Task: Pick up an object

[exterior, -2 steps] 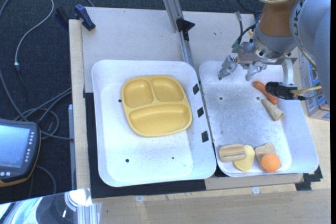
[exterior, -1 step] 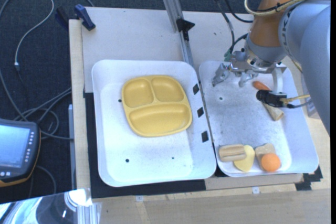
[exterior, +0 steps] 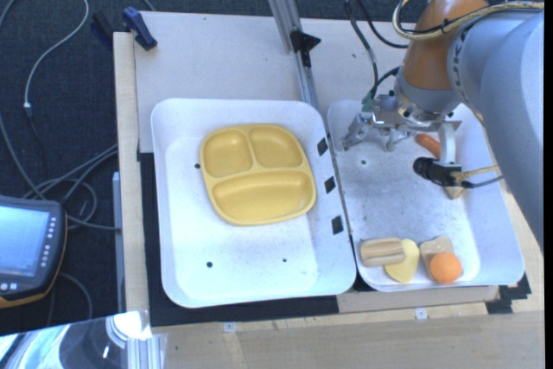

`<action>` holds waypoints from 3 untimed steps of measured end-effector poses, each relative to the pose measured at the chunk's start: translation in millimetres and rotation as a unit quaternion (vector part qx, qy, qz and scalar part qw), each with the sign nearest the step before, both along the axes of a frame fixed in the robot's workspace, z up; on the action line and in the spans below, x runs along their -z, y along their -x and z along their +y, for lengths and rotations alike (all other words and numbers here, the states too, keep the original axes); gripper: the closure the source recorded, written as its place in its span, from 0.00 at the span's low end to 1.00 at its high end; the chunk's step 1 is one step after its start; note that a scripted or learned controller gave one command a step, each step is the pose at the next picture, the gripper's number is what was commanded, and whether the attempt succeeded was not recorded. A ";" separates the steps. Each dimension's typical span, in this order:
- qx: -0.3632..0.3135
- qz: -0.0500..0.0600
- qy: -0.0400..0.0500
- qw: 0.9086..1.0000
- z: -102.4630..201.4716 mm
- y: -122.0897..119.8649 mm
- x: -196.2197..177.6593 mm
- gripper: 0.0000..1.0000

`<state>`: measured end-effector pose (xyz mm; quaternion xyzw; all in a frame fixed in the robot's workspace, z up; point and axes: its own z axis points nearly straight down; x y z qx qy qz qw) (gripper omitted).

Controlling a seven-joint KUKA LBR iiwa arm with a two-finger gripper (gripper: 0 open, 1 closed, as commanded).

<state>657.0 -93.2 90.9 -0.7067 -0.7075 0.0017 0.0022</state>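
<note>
Objects in right bin (exterior: 380, 212): four (one tray (exterior: 257, 173) left).

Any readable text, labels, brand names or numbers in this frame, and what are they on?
None can be read.
The pendant screen at the left edge glows blue, its content too blurred to read.
The yellow divided plate, both white bins and the arm bear no legible marks.
</note>
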 end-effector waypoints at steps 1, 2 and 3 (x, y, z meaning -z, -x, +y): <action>0.000 -0.003 0.000 1.000 0.4 -1.7 -13.8 1.00; 0.001 -0.006 0.001 1.000 -4.2 -6.1 -59.7 1.00; 0.000 -0.008 0.001 1.000 -9.5 -11.5 -123.5 1.00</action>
